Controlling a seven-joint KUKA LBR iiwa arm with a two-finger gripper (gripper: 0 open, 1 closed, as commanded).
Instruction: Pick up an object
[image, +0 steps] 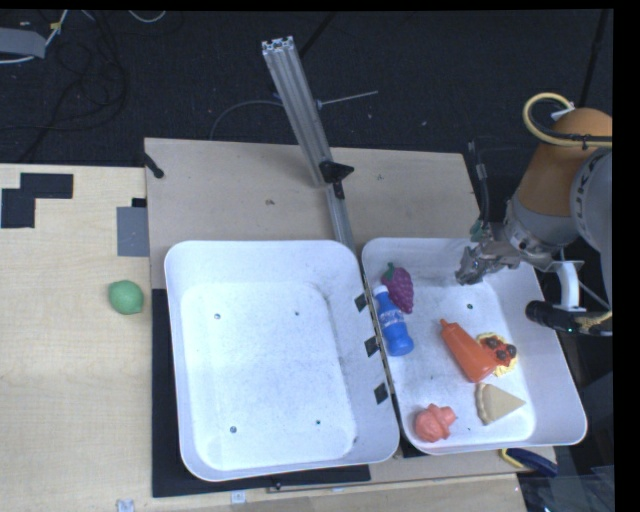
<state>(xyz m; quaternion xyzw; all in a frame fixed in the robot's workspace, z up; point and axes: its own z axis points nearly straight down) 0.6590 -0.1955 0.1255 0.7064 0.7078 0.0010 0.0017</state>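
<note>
Gripper (474, 268) hangs low over the far part of the right bin (560, 425), close to its back wall, and whether it is spread or closed I cannot tell, because it looks small and dark from above. Nothing is seen caught in it. It seems to be placed there so that it can go down on one of the toys, and the bare floor of the bin is directly under it.

All the candidate things lie in the right bin. The blue bottle (391, 322) lies along the wall that this bin shares with the left bin (190, 262), its long axis running from far to near, with the white cap at the far end. The purple grapes (401, 287) touch its far end. The orange bottle (467, 351) lies near the middle of the right bin, slanted, its narrow end toward the gripper. Just beside it is a pizza slice (497, 351); nearer to the front wall lie a tan wedge (496, 403) and a pink toy (433, 423).
</note>
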